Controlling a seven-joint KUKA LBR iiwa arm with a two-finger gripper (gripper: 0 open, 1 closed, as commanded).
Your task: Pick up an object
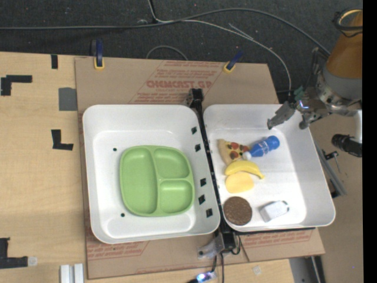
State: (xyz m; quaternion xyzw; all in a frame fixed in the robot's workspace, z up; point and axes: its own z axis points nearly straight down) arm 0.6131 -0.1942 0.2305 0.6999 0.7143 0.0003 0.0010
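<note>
Two white bins side by side. Arm (347,58) cut off at the frame's right; wrist detail hard to read. Gripper (290,117) over the right bin's (306,175) far edge, fingers spread, nothing between them. Bottle (263,147) lies just below-left of the fingertips, apart. Beyond it: pizza slice (230,150), banana (244,169), brown disc (237,210), small white block (274,210). Left bin (100,158): green divided plate (156,179).

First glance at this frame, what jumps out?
The green divided plate fills the left bin, the brightest thing in view. The right bin holds a cluster of small items: a pizza slice, a blue bottle, a banana, a yellow round piece, a brown disc and a small white object. The gripper sits at that bin's upper right corner, holding nothing visible.
</note>
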